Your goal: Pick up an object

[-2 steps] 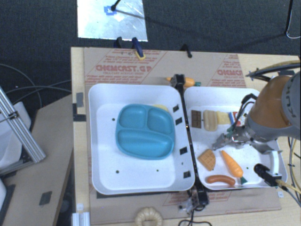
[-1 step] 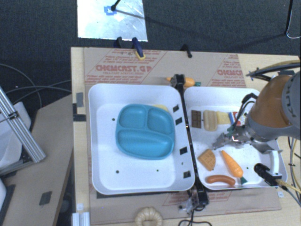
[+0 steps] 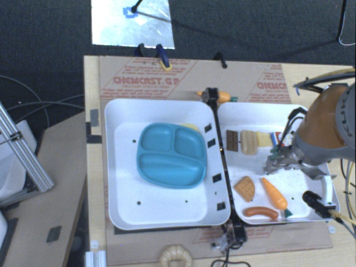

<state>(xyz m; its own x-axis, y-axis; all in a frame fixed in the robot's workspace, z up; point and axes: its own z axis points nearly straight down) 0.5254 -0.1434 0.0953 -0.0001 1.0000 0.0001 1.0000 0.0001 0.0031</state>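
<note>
**Ann:** Two white bins side by side on the bench, and all the action sits in the right bin (image 3: pixel 261 109). The left bin (image 3: pixel 119 149) carries a blue divided plate (image 3: pixel 169 154) with something pale yellow (image 3: pixel 192 127) peeking out behind its far rim.

**Bo:** What's on offer in the right one?

**Ann:** A toy carrot (image 3: pixel 274 193), a sausage (image 3: pixel 260 212) near the front wall, a tan cracker-like wedge (image 3: pixel 245 188), a brown chocolate-bar piece (image 3: pixel 232 140) and a pale biscuit-coloured block (image 3: pixel 249 142) just beside it. Any of them would do for the task.

**Bo:** And the arm?

**Ann:** Reaching in from the right, orange band bulking over the bin's right side. The gripper (image 3: pixel 276 163) hangs low over the middle of the bin, above the carrot's blunt end and near the pale block.

**Bo:** Spread or pinched?

**Ann:** I honestly cannot tell; the tip is a dark tangle at this slant, and I see nothing lodged in it. Every toy appears to lie flat on the bin floor.

**Bo:** So the score?

**Ann:** My read: approach made, grasp not yet shown. Nothing is lifted. Left to do is the whole pick, closing on one piece, likely the carrot or the block, and raising it clear.
</note>
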